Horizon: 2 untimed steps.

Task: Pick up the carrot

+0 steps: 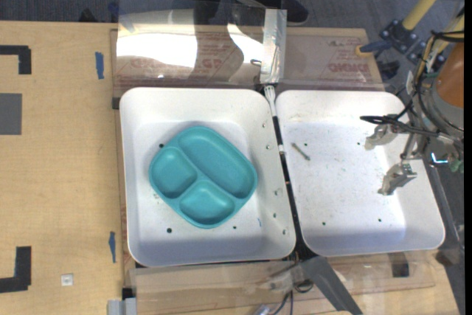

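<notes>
A robotics lab is suggested by a taped plywood bench (59, 158), two white bins (140, 181), clear shielding (192, 48) and cabling (424, 96).

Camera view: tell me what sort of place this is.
Probably a robot lab test bench. Two shallow white bins, left bin and right bin, sit on a taped cardboard-covered bench, a gripper hangs over the right one, and a teal divided tray lies in the left.

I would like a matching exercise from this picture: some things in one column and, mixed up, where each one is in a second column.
Things:
1. plate
2. gripper
3. clear panel

Places:
a. over the right bin
b. behind the bins
c. in the left bin

Pairs: 1-c, 2-a, 3-b
</notes>
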### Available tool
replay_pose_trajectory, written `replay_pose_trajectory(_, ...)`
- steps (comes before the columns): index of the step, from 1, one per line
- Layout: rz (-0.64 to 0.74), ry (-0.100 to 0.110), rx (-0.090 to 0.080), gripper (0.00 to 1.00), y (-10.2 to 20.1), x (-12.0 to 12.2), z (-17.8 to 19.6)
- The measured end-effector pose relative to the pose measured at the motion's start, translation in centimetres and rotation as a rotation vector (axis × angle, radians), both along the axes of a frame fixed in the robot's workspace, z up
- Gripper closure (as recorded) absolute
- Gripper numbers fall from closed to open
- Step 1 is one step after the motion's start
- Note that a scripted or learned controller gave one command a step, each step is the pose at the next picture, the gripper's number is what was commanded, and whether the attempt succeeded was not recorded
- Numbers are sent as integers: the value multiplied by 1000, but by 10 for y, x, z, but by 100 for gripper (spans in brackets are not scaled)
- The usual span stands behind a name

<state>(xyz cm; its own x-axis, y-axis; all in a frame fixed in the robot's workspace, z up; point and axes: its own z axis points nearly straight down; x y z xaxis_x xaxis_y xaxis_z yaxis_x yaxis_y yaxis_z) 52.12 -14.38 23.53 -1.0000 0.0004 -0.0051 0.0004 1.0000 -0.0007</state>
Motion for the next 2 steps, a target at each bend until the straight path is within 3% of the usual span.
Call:
replay_pose_trajectory(1, 129, 8, 4, 0, 53, 31, -73)
replay_pose_trajectory(2, 629, 3, 0, 0, 116, -11, -49)
